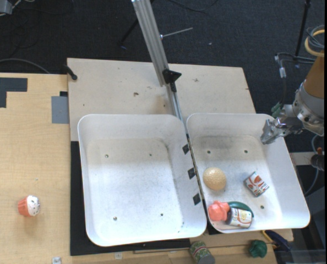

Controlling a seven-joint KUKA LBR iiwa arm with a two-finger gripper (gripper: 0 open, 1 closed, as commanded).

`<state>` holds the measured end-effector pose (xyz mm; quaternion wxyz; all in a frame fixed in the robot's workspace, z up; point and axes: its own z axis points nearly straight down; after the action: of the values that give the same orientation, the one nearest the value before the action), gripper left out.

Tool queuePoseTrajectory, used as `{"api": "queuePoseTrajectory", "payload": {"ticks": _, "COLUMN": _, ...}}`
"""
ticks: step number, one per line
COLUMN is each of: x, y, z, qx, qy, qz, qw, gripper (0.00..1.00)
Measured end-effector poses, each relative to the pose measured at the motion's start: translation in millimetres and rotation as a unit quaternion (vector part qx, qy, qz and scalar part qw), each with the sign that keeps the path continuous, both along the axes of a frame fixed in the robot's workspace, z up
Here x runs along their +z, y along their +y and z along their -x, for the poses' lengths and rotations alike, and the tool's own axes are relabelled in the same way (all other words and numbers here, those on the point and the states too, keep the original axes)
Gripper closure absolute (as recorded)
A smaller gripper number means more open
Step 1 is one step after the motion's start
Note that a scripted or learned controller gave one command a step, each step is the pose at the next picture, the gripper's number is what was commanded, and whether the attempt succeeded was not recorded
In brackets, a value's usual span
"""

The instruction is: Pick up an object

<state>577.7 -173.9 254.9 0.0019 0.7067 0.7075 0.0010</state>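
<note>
Honestly, gripper [269,133] sits over the right bin's [295,202] rim, can't tell its state. Ball [214,179] might roll off; bottle [233,213] hugs the wall.

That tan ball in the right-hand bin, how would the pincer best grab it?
Across its widest middle, coming straight down from above. The tan ball is round with no handle, and sits apart from the red-and-white can, though the bin divider is close on its left, so the fingers likely fit best front-to-back.
</note>
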Motion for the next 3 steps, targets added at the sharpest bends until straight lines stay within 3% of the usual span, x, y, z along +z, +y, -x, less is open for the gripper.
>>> {"api": "queuePoseTrajectory", "payload": {"ticks": 3, "x": -3, "y": 159, "z": 49, "qx": 0.002, "qy": 0.005, "qz": -0.0021, "qw": 1.0000, "gripper": 1.00}}
